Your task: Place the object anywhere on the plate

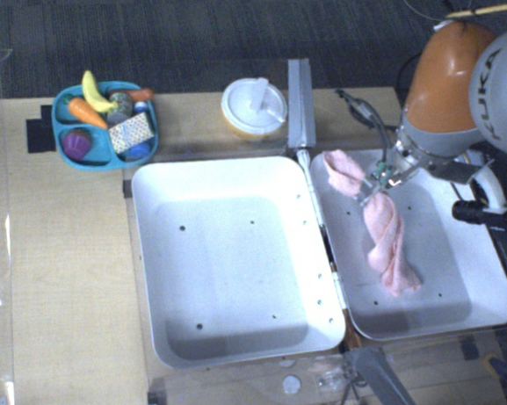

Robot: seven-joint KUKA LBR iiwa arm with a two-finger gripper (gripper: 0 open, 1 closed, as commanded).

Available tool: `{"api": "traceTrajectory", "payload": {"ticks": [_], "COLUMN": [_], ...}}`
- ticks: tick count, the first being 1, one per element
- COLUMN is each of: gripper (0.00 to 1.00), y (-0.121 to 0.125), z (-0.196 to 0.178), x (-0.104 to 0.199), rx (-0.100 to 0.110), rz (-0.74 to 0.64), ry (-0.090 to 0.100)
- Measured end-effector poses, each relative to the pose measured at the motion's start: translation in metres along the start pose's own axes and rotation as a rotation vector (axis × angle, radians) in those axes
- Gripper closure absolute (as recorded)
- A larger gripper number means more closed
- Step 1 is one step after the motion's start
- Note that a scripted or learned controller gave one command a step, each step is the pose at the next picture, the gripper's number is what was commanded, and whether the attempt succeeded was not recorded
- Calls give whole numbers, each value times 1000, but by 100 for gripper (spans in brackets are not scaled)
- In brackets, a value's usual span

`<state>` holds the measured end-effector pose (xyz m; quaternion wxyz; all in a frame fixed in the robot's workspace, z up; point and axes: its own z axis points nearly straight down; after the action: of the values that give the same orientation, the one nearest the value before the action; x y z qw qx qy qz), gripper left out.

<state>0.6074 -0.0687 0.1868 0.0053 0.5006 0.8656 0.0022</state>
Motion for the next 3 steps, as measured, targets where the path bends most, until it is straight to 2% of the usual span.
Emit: {"api": "traceTrajectory", "payload": {"ticks": [1,3], "gripper": [100,100], "y": [4,9], "z": [-40,-57], "x": [0,112], "rx": [-2,-3], "rz": [-7,-813], "ry": [-1,2]}}
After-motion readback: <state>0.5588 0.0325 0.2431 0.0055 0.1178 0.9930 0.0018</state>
